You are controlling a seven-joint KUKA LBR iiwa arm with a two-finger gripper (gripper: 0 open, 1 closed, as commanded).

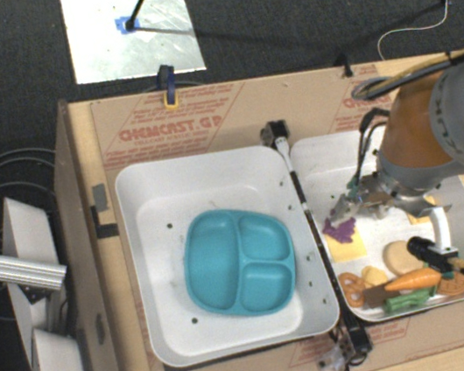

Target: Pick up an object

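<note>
Over the right bin, the tool hangs just at twelve o'clock of a purple toy; whether its fingers are parted cannot be told.

Camera view: single fixed unit mounted above the bench, looking down at a slant. Middle distance; both white bins fall inside the picture, left bin near centre, right bin beside it. Arm enters from the right of the bins. Dark floor lies beyond the bench's far edge.
</note>
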